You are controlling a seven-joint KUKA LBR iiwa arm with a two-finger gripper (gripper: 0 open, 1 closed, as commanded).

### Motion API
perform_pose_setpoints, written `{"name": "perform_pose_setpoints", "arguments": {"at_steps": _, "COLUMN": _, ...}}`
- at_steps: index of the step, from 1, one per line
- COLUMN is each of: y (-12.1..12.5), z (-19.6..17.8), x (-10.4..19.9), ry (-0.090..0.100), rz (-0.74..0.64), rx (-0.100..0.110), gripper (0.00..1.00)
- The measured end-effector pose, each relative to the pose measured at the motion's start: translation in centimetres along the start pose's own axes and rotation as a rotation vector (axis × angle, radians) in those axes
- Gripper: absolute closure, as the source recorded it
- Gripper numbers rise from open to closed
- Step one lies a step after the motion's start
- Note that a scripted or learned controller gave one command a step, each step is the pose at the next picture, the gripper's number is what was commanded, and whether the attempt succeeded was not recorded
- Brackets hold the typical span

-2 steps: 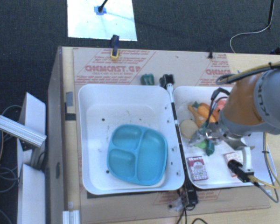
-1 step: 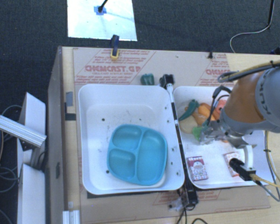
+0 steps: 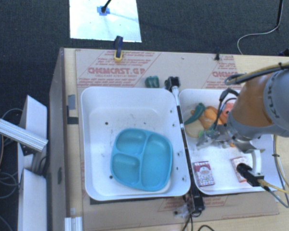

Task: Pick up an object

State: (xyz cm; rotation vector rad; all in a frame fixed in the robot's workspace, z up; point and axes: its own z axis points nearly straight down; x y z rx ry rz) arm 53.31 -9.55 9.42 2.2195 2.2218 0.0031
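Your arm (image 3: 265,105) comes in from the right edge of the bench (image 3: 135,66), grey with the orange band sitting over the right bin (image 3: 221,184). The claw (image 3: 213,137) is low in that bin, near its middle, just off the left wall. You cannot tell from this angle whether it is spread or pressed together, and you see nothing clearly pinched in it.

Right bin contents: a teal piece (image 3: 198,112) and an orange piece (image 3: 210,114) bunched near the back left corner, with a pale yellowish piece (image 3: 192,127) just in front of them, all close to the claw and partly hidden by the wrist. A small red card box (image 3: 203,173) lies flat near the front edge, left of centre. A second small box, white and red (image 3: 240,167), lies near the front right, beside a black-tipped part of the arm's hardware.

Left bin (image 3: 94,105): a blue divided plate (image 3: 142,159) lies flat toward the front right corner, touching nothing else.

On the bench behind the bins, a green object (image 3: 152,82) and a black clip (image 3: 172,83) sit near the gap between them.
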Motion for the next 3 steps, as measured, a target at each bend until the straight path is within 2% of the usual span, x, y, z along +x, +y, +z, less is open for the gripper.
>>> {"name": "perform_pose_setpoints", "arguments": {"at_steps": 1, "y": 8.8, "z": 1.0, "x": -0.4, "ry": -0.001, "rz": -0.003, "rx": 0.0, "gripper": 0.0}}
{"name": "perform_pose_setpoints", "arguments": {"at_steps": 2, "y": 8.9, "z": -0.1, "x": -0.4, "ry": -0.001, "rz": -0.004, "rx": -0.002, "gripper": 1.0}}
{"name": "perform_pose_setpoints", "arguments": {"at_steps": 3, "y": 6.1, "z": -9.1, "x": 6.2, "ry": 0.0, "rz": -0.004, "rx": -0.002, "gripper": 1.0}}
